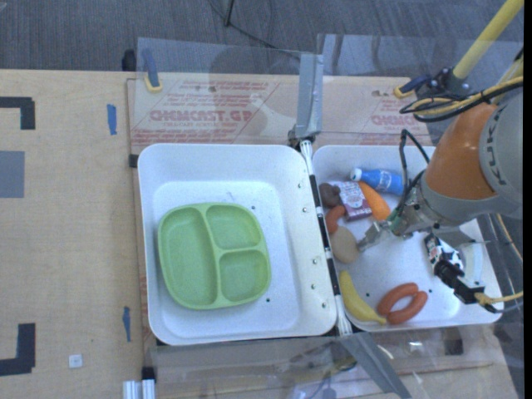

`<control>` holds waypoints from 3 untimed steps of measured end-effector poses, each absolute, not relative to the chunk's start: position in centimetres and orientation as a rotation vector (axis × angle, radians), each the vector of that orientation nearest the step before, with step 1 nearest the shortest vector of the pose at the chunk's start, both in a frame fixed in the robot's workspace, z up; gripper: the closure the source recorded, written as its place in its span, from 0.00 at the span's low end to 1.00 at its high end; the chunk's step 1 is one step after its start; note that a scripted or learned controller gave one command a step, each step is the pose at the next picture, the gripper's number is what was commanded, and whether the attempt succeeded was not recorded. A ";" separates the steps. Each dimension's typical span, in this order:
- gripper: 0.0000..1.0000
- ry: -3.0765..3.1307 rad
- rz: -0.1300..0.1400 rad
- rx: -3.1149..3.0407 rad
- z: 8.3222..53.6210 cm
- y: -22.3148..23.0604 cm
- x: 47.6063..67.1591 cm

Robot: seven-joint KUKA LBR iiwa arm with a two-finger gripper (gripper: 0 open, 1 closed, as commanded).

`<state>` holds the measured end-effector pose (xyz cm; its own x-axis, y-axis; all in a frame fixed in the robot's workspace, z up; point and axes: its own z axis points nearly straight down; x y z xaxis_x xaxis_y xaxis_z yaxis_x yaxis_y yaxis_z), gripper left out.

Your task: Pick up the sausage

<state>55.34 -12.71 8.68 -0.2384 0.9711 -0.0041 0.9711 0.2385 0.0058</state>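
Note:
The sausage (403, 302) is a red-orange link curled into a horseshoe. It lies on the floor of the right bin (416, 260), near the front edge. My gripper (371, 234) hangs over the middle of that bin, up and to the left of the sausage and well apart from it. Its tip is close beside a tan, potato-like lump (343, 244). The orange-banded wrist (457, 169) covers the bin's right side.
A banana (357, 300) lies just left of the sausage. Along the right bin's left side lie a small reddish piece (335, 219), a brown lump (330, 194), a packet (354, 199), a carrot (376, 202) and a blue bottle (378, 178). The left bin (158, 169) holds a green divided plate (214, 254).

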 end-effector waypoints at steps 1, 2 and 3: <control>0.00 2.490 0.003 1.911 8.7 -12.5 48.0; 0.00 2.633 0.030 1.739 8.8 -18.2 48.4; 0.00 2.892 0.043 1.284 8.7 -20.1 50.2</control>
<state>50.17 -20.07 8.72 -0.6705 0.7412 0.0320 0.7418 0.6704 0.0153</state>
